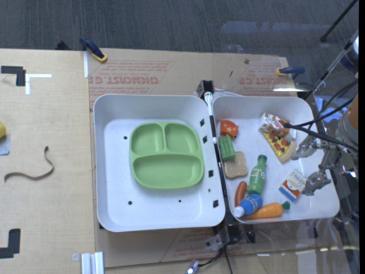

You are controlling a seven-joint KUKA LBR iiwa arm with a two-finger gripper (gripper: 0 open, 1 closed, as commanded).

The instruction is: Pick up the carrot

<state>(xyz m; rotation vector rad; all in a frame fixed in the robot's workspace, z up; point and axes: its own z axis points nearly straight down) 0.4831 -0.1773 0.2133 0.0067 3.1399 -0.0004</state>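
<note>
Nearest the front wall of the right bin [328, 210], the carrot [267, 211] lies on its side, a smooth orange cone with a green tip, touching the blue-capped bottle [249, 204]. That crowding is why I would judge a pinch across its free thicker end the safer approach. Just behind it lie a red sausage [240, 192], a glossy green bottle [257, 175] and a small flat carton [293, 184]. My gripper [315, 165] hangs over the bin's right side, well apart from the carrot, with nothing between the jaws; whether they are spread or closed I cannot tell. Farther back sit a rough slice of bread [235, 165], a ribbed green vegetable [227, 147], a tomato [228, 128] and a pizza slice [277, 136]. Left, a compartment plate [167, 155] rests in the other bin [108, 170].
</note>
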